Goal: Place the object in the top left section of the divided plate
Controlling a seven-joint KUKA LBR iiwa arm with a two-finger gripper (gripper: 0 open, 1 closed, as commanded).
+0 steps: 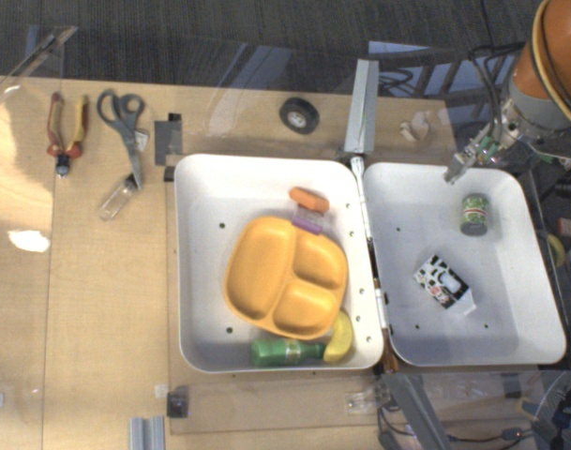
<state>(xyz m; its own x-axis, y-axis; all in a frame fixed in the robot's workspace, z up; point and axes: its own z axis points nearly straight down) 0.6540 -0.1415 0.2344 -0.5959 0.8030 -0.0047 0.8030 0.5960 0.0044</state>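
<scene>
1. We see the bench carrying two shallow white bins side by side: the left bin and the right bin
2. In the left bin the yellow divided plate lies tilted, with three sections showing, none of them holding anything
3. Just beyond the plate's far edge we find an orange sausage-shaped piece and, touching the plate rim, a small purple item
4. Against the left bin's near wall lie a green bottle on its side and a yellow banana-like piece, both partly tucked under the plate's near edge
5. In the right bin a small green can stands upright near the far side, and a black-and-white patterned packet lies flat near the middle, well apart from the can
6. The arm enters at the upper right; its pincer hangs over the right bin's far rim, near the can but apart from it, with nothing between its tips; we cannot tell how far open it is
7. On the bench to the left of the bins lie red-handled pliers and scissors, and a black roll of tape sits beyond the left bin
</scene>
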